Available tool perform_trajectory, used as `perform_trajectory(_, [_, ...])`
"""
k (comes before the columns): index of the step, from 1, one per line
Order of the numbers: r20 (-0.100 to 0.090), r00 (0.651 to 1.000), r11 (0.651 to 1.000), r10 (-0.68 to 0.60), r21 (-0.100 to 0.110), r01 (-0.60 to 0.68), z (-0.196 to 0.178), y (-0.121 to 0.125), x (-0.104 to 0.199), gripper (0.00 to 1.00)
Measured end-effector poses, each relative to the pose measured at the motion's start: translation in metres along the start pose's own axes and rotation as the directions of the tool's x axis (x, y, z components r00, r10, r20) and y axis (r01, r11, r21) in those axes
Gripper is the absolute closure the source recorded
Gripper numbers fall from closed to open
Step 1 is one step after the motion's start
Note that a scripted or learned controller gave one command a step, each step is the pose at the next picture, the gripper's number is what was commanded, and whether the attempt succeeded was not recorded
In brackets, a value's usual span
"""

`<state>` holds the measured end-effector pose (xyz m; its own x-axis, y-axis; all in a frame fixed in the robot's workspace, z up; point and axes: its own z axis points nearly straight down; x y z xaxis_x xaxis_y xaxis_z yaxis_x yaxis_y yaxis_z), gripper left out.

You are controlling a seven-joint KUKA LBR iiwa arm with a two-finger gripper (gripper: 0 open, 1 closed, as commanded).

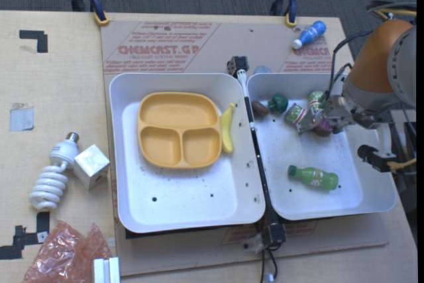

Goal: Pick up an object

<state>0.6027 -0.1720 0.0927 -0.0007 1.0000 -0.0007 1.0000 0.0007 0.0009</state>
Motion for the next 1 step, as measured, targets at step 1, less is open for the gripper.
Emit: perform_trajectory(1, [0.001, 1.0, 1.0, 0.001, -0.001, -0.001, -0.01, 0.0004, -0.0006, 1.0])
